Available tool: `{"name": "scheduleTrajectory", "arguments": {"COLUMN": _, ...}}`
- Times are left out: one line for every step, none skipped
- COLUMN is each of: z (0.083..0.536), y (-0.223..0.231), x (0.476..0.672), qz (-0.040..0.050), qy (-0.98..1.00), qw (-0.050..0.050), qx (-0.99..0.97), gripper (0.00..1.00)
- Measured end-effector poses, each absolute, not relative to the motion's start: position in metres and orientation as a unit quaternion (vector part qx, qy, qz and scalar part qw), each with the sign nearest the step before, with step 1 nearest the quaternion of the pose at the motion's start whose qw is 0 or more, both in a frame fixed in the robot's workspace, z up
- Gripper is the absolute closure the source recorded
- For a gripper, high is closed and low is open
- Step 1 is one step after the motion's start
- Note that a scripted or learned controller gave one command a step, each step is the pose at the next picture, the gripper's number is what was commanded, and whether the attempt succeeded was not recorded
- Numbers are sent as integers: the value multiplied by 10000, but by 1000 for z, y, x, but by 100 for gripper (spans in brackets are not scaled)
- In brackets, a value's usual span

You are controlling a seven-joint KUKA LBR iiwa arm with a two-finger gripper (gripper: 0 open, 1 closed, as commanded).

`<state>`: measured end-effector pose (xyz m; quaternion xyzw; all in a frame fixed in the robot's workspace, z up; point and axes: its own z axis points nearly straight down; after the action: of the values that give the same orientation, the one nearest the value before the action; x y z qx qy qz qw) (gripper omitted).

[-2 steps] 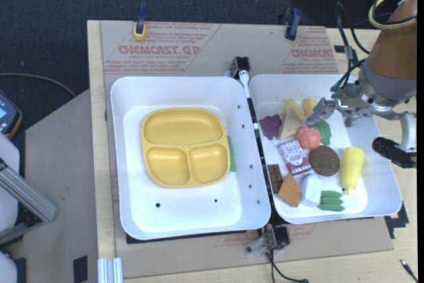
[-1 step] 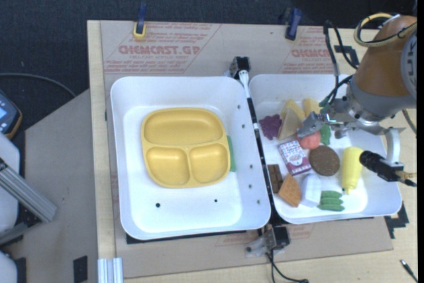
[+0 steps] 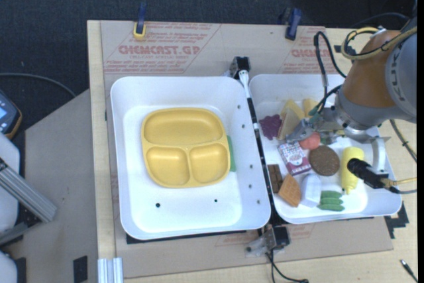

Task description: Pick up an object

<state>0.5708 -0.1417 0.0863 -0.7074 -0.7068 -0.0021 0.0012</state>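
The right white bin (image 3: 375, 210) holds several toy foods: purple grapes (image 3: 269, 125), a yellow wedge (image 3: 291, 113), a red piece (image 3: 309, 141), a maroon packet (image 3: 293, 156), a brown round disc (image 3: 324, 160), a yellow fruit (image 3: 352, 170), a green piece (image 3: 331, 201) and an orange cracker (image 3: 289, 190). My gripper (image 3: 313, 127) hangs low over the middle of this bin, just above the red piece and beside the yellow wedge. The wrist hides its tips, and I see nothing lifted.
The left white bin (image 3: 126, 149) carries a yellow divided plate (image 3: 186, 146) with a green strip (image 3: 230, 153) along its right side. Black clamps sit between the bins at the back (image 3: 240, 65) and front (image 3: 273, 237). Cables trail from the arm at the right.
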Motion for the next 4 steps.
{"name": "scheduleTrajectory", "arguments": {"z": 101, "y": -143, "x": 573, "qz": -40, "qy": -7072, "qw": -42, "qx": -7070, "gripper": 100}}
{"name": "scheduleTrajectory", "arguments": {"z": 146, "y": -149, "x": 571, "qz": -10, "qy": -7067, "qw": -28, "qx": -7075, "gripper": 100}}
{"name": "scheduleTrajectory", "arguments": {"z": 199, "y": -139, "x": 572, "qz": -13, "qy": -7076, "qw": -26, "qx": -7066, "gripper": 100}}
{"name": "scheduleTrajectory", "arguments": {"z": 226, "y": -139, "x": 572, "qz": -10, "qy": -7077, "qw": -24, "qx": -7066, "gripper": 100}}
